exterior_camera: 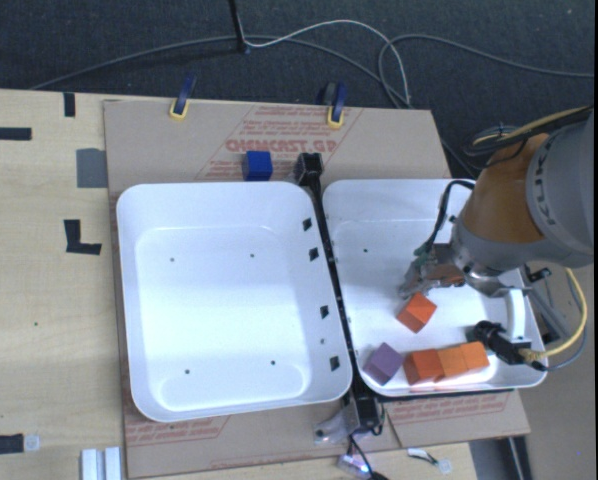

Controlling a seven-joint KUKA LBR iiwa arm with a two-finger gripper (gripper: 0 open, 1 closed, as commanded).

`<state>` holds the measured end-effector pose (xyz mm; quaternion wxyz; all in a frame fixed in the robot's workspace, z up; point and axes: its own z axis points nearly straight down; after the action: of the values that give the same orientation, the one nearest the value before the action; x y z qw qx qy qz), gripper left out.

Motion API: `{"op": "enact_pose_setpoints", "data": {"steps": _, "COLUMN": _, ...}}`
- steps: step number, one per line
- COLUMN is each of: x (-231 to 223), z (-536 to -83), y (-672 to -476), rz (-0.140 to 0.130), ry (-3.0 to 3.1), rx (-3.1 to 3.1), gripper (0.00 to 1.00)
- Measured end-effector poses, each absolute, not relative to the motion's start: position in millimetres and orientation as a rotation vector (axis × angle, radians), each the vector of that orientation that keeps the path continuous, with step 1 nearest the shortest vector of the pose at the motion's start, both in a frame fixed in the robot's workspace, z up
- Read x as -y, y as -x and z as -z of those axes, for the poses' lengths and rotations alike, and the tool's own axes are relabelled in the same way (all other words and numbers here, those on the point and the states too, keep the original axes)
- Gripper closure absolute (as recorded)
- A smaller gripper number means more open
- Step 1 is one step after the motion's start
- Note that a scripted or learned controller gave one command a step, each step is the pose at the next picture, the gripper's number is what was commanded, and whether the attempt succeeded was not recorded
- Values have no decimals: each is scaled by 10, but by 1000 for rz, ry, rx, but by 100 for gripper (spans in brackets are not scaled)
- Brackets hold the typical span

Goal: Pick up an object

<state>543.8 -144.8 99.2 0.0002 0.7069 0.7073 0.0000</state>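
Orange block (416, 313), small and cube-like, lies in the right bin (379, 208) directly below the gripper (427, 276) in the camera view, touching it or nearly so. Whether the gripper has hold of this block cannot be told, and how far the gripper stands open cannot be told either: the wrist hides it.

Object count, right bin:
- one orange block, just below the gripper;
- one purple block (383, 363), below and to the left of the gripper, near the bin's front wall;
- one red-orange block (425, 366), below the gripper, just right of the purple block;
- one lighter orange block (465, 359), below and slightly right of the gripper, touching the red-orange block.

Total: four blocks, all with flat faces and matte surfaces.

Other items:
- one left bin (129, 268), well to the left of the gripper, a shallow white tray with rounded corners and a smooth, slightly glossy floor;
- one blue block (258, 164), outside the bins, above and well to the left of the gripper, resting on the cardboard sheet (279, 133);
- two clamps (183, 101), blue with yellow tips, at the far edge of the cardboard.

The arm (539, 203) is grey with an orange band and enters from the right of the gripper.
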Motion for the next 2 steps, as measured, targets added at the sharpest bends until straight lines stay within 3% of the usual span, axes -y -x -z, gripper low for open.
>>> {"op": "enact_pose_setpoints", "data": {"steps": 1, "x": 1448, "z": -987, "y": -5436, "rz": 0, "ry": -2221, "rx": -2222, "gripper": 0}}
{"op": "enact_pose_setpoints", "data": {"steps": 2, "x": 1203, "z": -894, "y": -5056, "rz": -1, "ry": -2220, "rx": -2222, "gripper": 0}}
